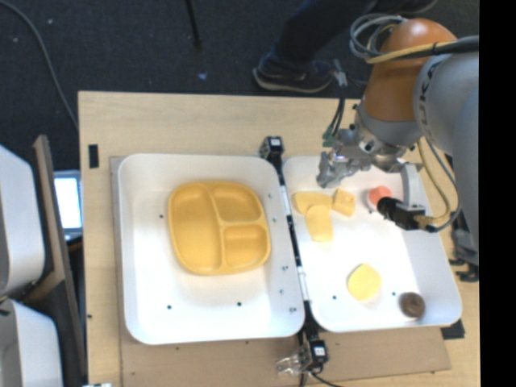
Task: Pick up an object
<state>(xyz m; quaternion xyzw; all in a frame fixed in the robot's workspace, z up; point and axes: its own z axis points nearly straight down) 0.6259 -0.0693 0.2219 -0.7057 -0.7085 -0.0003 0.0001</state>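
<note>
My gripper (330, 172) hangs over the back left of the right bin (427, 280), just behind a cluster of pale yellow pieces. That cluster is a rounded piece (306, 201), a longer block (320, 224) and a small cube (344, 203). A pink-red object (377, 196) lies to their right, partly behind a black part of the arm. A yellow disc (364, 282) and a small brown ball (412, 304) rest near the bin's front. Nothing shows between the gripper's fingers.
The left bin (137, 297) holds a yellow divided plate (218, 226). A black clamp (272, 146) sits at the back where the bins meet. The arm's orange band (399, 71) and grey body rise over the right bin's back right. A person's shoe (294, 75) rests beyond the bench.
</note>
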